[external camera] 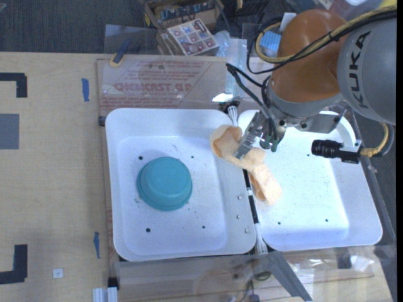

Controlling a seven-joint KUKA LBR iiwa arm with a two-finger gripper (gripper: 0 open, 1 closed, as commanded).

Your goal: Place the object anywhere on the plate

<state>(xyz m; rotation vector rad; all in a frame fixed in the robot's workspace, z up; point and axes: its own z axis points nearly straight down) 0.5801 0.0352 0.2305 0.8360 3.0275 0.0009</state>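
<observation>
A teal round plate [165, 182] sits in the left white bin [123, 126], left of its middle. A limp tan cloth-like object [265, 185] hangs across the divider between the two bins, one end over the left bin's right edge and the other trailing into the right bin [327, 206]. My gripper [243, 150] reaches down from the grey and orange arm [308, 55], and its fingers are shut on the upper middle of the tan object. It is well to the right of the plate and apart from it.
A black cylinder [331, 149] juts from the wrist over the right bin. A clear sheet with red print [157, 83] lies behind the bins. Boxes and cables [189, 24] crowd the floor beyond. Bare wooden bench [50, 168] spreads to the left.
</observation>
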